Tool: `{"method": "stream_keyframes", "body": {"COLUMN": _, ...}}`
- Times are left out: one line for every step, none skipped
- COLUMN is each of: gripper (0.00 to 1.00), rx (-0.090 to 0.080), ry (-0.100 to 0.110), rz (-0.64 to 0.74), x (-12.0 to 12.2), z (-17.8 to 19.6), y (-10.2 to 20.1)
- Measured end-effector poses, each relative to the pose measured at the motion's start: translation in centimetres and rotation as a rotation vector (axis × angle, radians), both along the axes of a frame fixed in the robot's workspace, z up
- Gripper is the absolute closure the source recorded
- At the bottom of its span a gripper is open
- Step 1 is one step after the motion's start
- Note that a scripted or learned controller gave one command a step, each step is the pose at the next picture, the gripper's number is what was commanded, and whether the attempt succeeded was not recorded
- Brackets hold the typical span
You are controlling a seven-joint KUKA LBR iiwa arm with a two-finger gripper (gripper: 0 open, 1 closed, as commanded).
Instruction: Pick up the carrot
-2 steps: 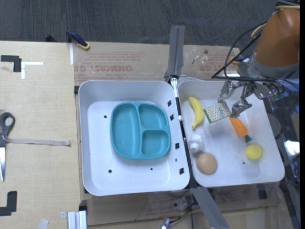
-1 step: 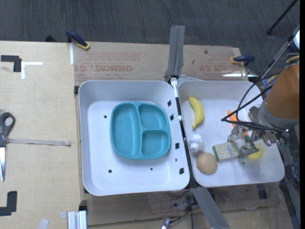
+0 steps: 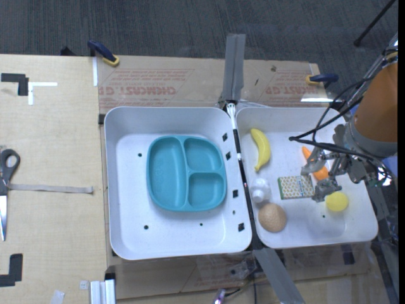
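Gripper point(image 3: 318, 171) in right bin point(image 3: 354, 233), fingers closed on carrot point(image 3: 316, 168), sponge point(image 3: 295, 187) just left, lemon point(image 3: 336, 201) just below, banana point(image 3: 259, 147) well left, open floor toward bin's near edge

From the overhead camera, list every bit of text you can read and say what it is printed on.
"CHEMICAL GR...", red, upside down: roughly how it reads on the cardboard sheet behind the left bin; letters blurred, so uncertain.
The same red print repeats on the cardboard behind the right bin; too blurred to quote.
Small patterned card in the right bin: a grid of marks, too small to read.
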State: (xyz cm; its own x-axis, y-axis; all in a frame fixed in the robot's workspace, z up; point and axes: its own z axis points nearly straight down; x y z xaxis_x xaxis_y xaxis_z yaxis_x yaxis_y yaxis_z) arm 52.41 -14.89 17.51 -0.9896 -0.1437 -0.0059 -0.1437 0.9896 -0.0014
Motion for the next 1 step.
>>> {"method": "stream_keyframes", "body": {"gripper": 1.0, "rx": 0.001, "ry": -0.001, "rz": -0.018, "x": 0.25, "z": 3.25, "y": 5.57}}
